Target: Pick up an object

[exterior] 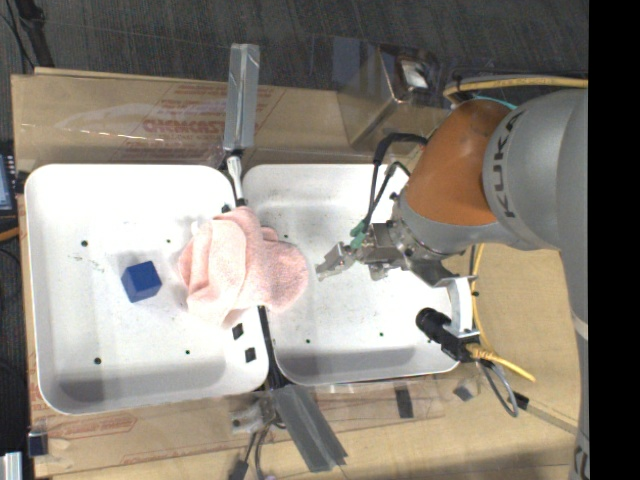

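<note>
the arm [480, 183] hangs over the right bin [330, 353]; the pink cloth [245, 266] drapes the shared bin edges, the blue cube [142, 280] lies in the left bin. the gripper [335, 261] looks unclenched, holding nothing. closing here risks pinching air.

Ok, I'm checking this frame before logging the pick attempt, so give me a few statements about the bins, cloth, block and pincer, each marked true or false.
1. The pink cloth drapes over the divide between both bins. True.
2. The blue block sits in the right bin. False: it lies in the left bin.
3. The pincer hangs over the right bin. True.
4. The pincer holds the blue block. False: the block lies apart, left of the cloth.
</note>
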Motion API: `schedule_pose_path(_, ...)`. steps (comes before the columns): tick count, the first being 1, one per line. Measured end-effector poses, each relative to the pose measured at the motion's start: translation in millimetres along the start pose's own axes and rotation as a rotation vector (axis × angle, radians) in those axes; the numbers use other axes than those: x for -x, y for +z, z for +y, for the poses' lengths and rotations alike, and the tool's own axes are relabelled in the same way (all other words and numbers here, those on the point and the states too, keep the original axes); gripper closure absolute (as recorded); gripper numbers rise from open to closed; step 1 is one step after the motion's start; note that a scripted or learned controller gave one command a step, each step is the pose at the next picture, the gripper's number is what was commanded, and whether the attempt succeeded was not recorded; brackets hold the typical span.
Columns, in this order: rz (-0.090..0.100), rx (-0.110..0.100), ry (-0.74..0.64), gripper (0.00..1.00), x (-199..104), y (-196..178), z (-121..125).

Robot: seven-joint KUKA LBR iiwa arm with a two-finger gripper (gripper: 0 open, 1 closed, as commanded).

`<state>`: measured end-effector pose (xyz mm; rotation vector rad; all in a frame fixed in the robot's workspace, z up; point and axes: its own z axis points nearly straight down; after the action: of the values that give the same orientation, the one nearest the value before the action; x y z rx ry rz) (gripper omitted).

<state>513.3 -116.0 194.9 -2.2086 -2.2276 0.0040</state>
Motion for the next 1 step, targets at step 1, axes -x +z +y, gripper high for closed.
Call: schedule_pose_path(1, -0.001, 0.002, -0.175, 0.00, -14.3, 103.5, 36.2)
